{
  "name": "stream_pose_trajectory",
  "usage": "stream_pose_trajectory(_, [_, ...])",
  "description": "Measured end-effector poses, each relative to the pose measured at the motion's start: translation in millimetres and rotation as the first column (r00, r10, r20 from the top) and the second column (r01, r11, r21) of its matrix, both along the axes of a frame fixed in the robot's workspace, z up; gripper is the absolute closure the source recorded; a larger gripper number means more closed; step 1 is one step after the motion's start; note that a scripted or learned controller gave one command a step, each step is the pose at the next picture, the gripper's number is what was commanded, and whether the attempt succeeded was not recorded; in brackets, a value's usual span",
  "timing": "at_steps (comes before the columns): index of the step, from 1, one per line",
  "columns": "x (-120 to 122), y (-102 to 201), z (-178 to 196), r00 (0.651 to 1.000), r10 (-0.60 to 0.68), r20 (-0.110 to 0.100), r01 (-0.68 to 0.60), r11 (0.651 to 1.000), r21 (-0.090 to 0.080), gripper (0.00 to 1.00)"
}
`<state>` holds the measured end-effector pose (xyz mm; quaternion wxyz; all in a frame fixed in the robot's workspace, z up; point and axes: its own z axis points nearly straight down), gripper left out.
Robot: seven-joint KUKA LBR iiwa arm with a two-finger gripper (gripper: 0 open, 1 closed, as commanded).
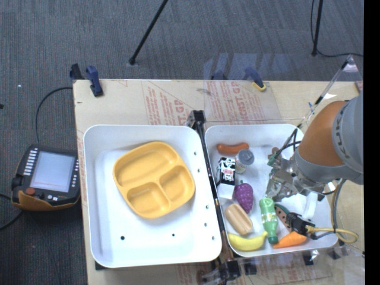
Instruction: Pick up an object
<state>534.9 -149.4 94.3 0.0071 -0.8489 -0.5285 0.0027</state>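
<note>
Just below the gripper (pixel 284 183), the green bottle (pixel 269 219) lies in the right bin (pixel 261 130), long axis running nearly top to bottom, neck toward the near rim; gripper state unclear.

- Yellow plastic plate with three compartments (pixel 154 178): well off to the view's left of the pincer (pixel 278 186), flat in the shallow white left-hand bin (pixel 98 218)
- Grey-and-orange handheld control pendant with a screen (pixel 46 178): farther left of the pincer, on the dark carpet (pixel 47 34)
- Blue clamp (pixel 93 80): far up-left of the pincer, on the wooden bench board's (pixel 142 100) corner
</note>
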Motion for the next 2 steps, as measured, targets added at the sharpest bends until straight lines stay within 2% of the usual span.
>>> stream_pose_trajectory(1, [16, 29, 148, 0.984, -0.176, 0.017, 0.176, 0.984, -0.007, 1.00])
stream_pose_trajectory(2, [12, 144, 157, 0.948, -0.318, 0.004, 0.318, 0.948, -0.007, 1.00])
